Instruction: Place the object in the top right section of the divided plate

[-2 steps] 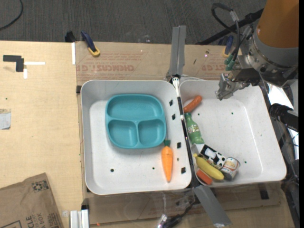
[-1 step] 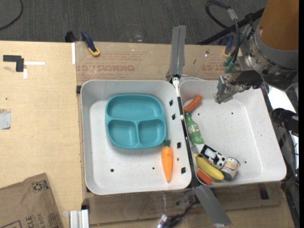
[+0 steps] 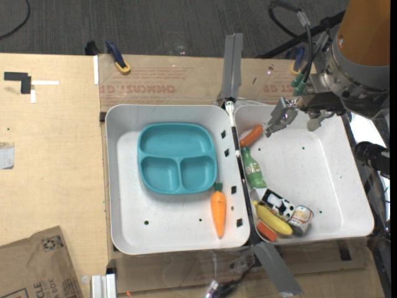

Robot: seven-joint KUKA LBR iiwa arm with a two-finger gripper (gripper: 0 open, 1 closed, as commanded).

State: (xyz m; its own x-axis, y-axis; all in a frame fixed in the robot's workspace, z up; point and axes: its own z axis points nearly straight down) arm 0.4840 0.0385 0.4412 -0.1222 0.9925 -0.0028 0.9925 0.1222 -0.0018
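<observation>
Gripper (image 3: 296,118) hangs over the far part of the right bin (image 3: 322,185); whether it is open or closed cannot be told. Just left of it an orange sausage-like toy (image 3: 250,135) lies against the bin's left wall. In the left bin (image 3: 124,228) sits the teal divided plate (image 3: 178,158), with a toy carrot (image 3: 218,213) just beside its near right corner.
</observation>
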